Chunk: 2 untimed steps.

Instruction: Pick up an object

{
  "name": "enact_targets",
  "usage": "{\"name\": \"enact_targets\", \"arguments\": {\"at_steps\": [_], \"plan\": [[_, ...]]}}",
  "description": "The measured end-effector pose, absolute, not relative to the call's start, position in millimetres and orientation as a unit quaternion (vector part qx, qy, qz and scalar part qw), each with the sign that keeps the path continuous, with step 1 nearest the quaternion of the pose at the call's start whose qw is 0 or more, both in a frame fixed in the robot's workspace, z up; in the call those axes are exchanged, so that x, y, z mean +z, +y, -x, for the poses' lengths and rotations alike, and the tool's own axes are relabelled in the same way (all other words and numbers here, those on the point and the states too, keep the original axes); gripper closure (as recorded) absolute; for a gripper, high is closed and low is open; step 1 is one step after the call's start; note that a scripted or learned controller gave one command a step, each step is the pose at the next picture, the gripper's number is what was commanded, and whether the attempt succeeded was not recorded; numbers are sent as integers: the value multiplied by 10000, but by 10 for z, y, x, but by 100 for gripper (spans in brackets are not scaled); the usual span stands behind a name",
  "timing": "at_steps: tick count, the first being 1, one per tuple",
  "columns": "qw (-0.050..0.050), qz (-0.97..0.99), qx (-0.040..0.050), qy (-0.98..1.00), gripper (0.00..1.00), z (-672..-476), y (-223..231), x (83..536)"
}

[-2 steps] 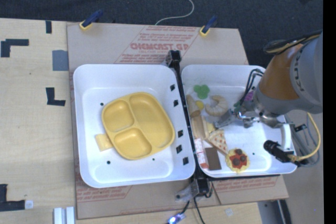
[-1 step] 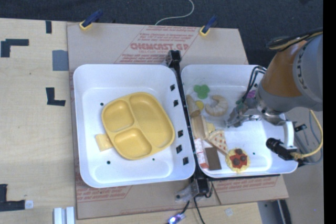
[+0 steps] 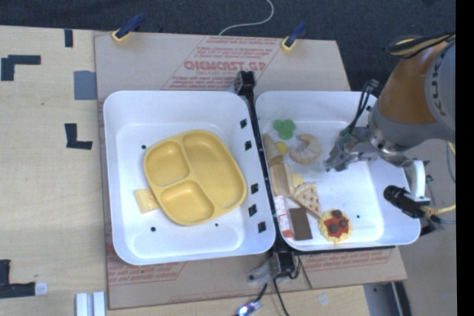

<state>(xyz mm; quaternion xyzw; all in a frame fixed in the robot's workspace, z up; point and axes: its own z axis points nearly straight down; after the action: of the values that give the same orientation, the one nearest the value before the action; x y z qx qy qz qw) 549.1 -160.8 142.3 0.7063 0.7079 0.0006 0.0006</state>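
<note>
The right bin (image 3: 370, 233) holds several toy foods: a green piece (image 3: 284, 129), a beige ring-shaped pastry (image 3: 305, 149), a pizza slice (image 3: 308, 197), a brown bar (image 3: 300, 223) and a yellow round with red topping (image 3: 335, 226). My gripper (image 3: 338, 159) hangs low in the right bin, just right of the pastry, with the grey and orange arm (image 3: 415, 103) behind it. Nothing shows between its fingers, and their spread is too dark to read.
The left bin (image 3: 122, 181) holds a yellow divided plate (image 3: 194, 176) with a small yellow block (image 3: 145, 200) at its left edge. Tan sticks (image 3: 278, 177) lie along the right bin's left wall. A black divider clip (image 3: 244, 81) sits between the bins.
</note>
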Motion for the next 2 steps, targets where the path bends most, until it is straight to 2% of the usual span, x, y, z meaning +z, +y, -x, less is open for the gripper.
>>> {"name": "enact_targets", "arguments": {"at_steps": [2], "plan": [[13, -7064, 7, 7078, 100, -5556, -1613, 2269]]}}
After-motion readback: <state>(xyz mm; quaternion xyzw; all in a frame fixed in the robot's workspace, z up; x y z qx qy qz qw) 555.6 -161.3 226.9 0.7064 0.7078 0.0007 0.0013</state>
